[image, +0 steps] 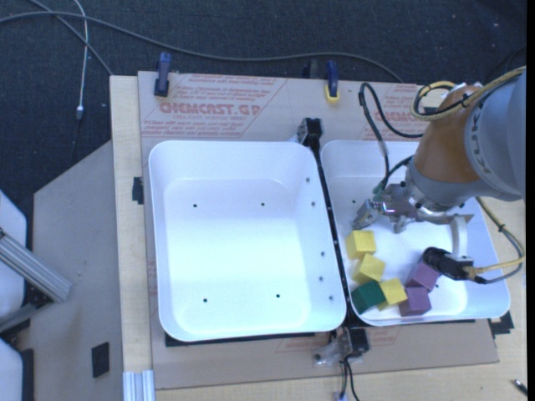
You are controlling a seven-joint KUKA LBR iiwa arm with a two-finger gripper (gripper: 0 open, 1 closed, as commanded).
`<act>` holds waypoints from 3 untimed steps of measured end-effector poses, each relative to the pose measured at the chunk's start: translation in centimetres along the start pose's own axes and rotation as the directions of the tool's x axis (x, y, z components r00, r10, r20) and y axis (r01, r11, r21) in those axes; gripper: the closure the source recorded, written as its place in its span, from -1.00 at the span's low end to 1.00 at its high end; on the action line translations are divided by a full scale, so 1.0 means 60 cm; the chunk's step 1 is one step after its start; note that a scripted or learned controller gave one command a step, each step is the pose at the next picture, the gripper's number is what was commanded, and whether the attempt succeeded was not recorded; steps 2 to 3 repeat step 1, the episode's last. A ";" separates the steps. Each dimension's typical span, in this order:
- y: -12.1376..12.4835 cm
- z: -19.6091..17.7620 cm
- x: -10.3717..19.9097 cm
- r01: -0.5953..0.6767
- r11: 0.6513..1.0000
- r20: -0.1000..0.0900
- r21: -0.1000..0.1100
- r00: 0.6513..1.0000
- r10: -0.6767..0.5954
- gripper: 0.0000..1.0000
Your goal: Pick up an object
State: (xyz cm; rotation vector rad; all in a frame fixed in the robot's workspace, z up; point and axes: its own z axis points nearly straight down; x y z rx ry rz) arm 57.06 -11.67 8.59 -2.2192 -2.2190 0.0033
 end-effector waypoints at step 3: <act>-0.107 0.000 0.059 0.001 1.000 0.000 -0.001 1.000 -0.001 -1.00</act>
